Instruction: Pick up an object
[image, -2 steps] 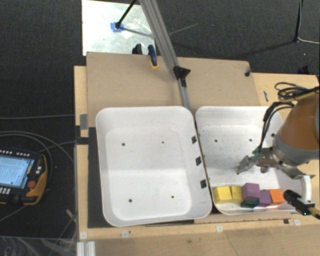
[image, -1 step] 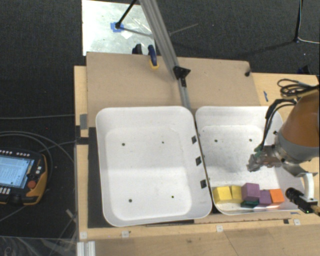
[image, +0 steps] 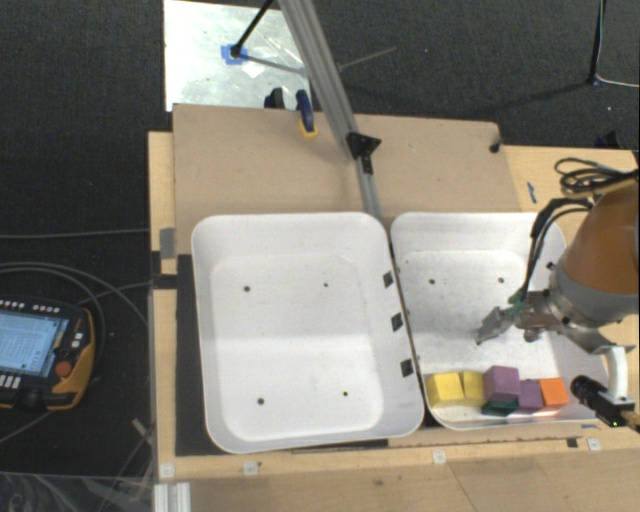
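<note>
The gripper (image: 497, 325) hangs over the floor of the right bin (image: 450, 250), its grey fingers (image: 490, 328) pointing toward the view's left; nothing sits between them, but how wide they stand cannot be told at this angle and size. Behind the fingers, the wrist joins the arm (image: 600, 260), whose orange band fills the right side of the bin area, with dark cables looping above it. Near the gripper but apart from it, along the bin's near wall, lies a row of small blocks: a yellow block (image: 446, 388) at the left end, a purple block (image: 502, 382) beside it, a dark green block (image: 498, 406) tucked just in front of the purple one, a second, paler purple block (image: 530, 395), and an orange block (image: 554, 392) at the right end. The left bin (image: 290, 330) lies side by side with the right one, their walls touching. Both rest on the bench (image: 300, 160), and a handheld controller with a lit screen (image: 40, 350) lies on the dark floor at the far left.
</note>
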